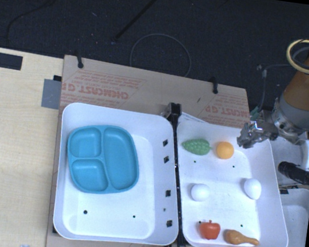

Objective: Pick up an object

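Two white bins (144,228) sit on cardboard (147,93); pincer (248,137) (grip state unclear) hovers by the right bin's rim.

One fixed camera hangs above the bench (7,144), looking down at a slant. Both white bins, left (144,228) and right (275,184), sit fully in frame, with the arm (307,85) entering from the right edge.
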Controlling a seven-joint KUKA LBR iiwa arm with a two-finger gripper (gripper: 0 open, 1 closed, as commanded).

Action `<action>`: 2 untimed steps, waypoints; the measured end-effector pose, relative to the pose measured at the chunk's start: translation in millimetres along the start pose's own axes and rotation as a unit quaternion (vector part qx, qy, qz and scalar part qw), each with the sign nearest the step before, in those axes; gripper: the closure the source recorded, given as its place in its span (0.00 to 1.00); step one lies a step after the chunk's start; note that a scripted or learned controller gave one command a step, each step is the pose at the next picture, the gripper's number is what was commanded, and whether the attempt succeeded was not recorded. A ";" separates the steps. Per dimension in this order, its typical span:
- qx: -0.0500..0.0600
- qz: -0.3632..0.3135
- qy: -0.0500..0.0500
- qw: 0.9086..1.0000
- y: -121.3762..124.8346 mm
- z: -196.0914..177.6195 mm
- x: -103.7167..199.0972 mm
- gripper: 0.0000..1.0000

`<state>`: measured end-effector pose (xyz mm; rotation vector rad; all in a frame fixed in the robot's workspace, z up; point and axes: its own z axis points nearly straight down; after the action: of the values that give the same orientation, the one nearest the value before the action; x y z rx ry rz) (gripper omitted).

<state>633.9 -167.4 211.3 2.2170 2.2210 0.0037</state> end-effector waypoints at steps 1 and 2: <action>0.001 0.000 0.000 1.000 0.6 -40.9 -1.2 1.00; 0.004 -0.001 0.002 1.000 -18.9 -32.9 48.7 1.00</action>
<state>614.8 -118.7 244.1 2.2206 2.2290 -0.0020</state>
